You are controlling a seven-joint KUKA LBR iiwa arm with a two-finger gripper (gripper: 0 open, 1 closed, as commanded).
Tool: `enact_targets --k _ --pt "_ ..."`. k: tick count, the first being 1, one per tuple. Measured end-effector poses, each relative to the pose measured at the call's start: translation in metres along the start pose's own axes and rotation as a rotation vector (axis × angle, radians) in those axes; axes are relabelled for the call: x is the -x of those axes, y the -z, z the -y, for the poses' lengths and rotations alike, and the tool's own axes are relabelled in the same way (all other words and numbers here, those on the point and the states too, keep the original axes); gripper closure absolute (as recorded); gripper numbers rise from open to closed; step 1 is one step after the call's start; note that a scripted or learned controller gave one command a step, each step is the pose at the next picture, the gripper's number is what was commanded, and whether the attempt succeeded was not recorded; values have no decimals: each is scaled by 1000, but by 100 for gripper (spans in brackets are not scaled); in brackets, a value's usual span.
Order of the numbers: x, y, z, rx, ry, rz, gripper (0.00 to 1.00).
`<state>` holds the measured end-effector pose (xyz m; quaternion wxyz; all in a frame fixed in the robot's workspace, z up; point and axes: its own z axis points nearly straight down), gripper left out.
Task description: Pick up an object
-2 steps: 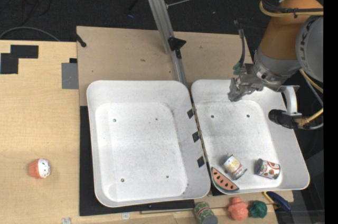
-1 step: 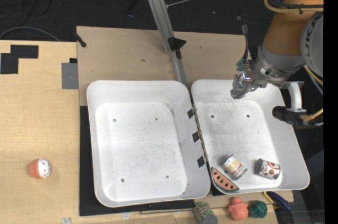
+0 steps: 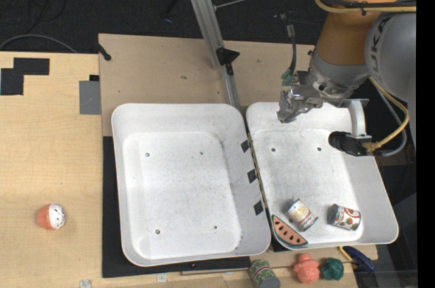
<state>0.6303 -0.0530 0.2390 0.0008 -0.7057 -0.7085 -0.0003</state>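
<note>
Two shallow white plastic bins sit side by side on the bench: the left bin (image 3: 136, 123) and the right bin (image 3: 319, 164). Three things lie in the right bin, all along its near edge: a flat red watermelon-slice toy (image 3: 288, 231) at the near left corner, one small white can with a red and yellow label (image 3: 300, 213) just beside it, and one small can with a red and green printed label (image 3: 344, 217) further right, near the near right corner. The first can lies on its side, its long axis slanting from far left to near right; the second also lies on its side, its long axis running roughly left to right with the dark open end facing left. The two cans are apart, not touching.

Outside the bins, just past the near rim, sit one greenish can (image 3: 262, 272), one pink lumpy toy (image 3: 306, 267) and one dark green lumpy toy (image 3: 332, 268) (three in a row). One small orange and white round toy (image 3: 51, 217) rests alone on the pale wooden bench far to the left.

The grey arm with its orange band (image 3: 353, 15) reaches in from the right, wrist tilted down and leftward. The two-finger gripper (image 3: 288, 110) hangs over the far left corner of the right bin, well apart from all three things; whether its claw is wide or narrow I cannot tell.
</note>
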Motion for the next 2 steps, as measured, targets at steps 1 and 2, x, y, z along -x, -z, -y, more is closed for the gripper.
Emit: enact_targets --k 1,2 --pt "-56 7 -4 0 1 -1 100" --pt "-108 -8 -2 -4 0 0 100"
